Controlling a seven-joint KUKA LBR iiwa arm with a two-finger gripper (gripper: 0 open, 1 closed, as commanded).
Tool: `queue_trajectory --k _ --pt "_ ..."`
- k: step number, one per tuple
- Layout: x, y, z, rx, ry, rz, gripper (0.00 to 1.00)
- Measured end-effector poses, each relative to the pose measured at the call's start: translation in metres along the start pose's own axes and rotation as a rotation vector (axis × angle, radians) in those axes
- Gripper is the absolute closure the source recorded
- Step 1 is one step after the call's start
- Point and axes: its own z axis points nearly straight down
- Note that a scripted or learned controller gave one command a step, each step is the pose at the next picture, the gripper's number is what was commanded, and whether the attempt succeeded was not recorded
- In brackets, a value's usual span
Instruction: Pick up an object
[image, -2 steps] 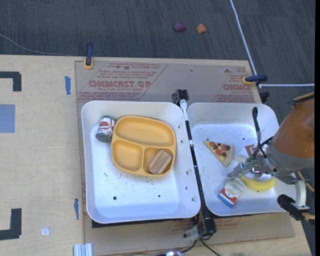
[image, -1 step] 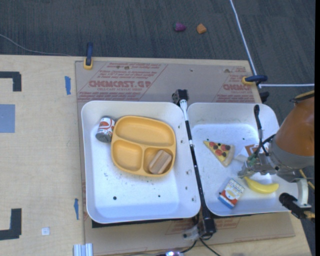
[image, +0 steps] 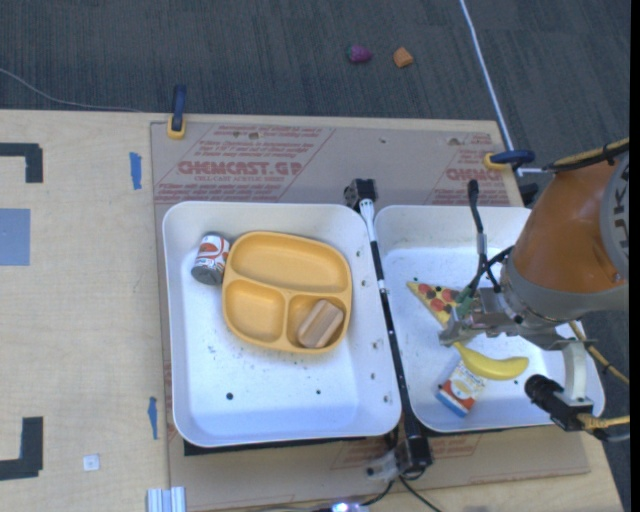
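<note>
The approach step is shown: the tool (image: 462, 328) is lowered into the right bin (image: 420, 240) between the pizza slice (image: 432, 295) and the banana (image: 492, 364) (jaw spread cannot be told), so a closing grasp on either is judged next.

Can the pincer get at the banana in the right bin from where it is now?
Probably yes. The pincer hovers in the right bin, just above the banana. The pizza slice and small carton lie to either side, not on top of it.
</note>
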Motion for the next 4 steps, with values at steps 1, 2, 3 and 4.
queue_trajectory --k 1,2,3,4 --pt "0.056 0.001 -0.018 -0.003 -0.001 -0.001 1.0" --pt "0.008 -0.001 -0.008 0.003 -0.001 0.002 1.0" --pt "-0.04 -0.001 -0.008 0.0 -0.003 0.002 1.0" --pt "-0.04 -0.001 -0.008 0.0 -0.002 0.002 0.0"
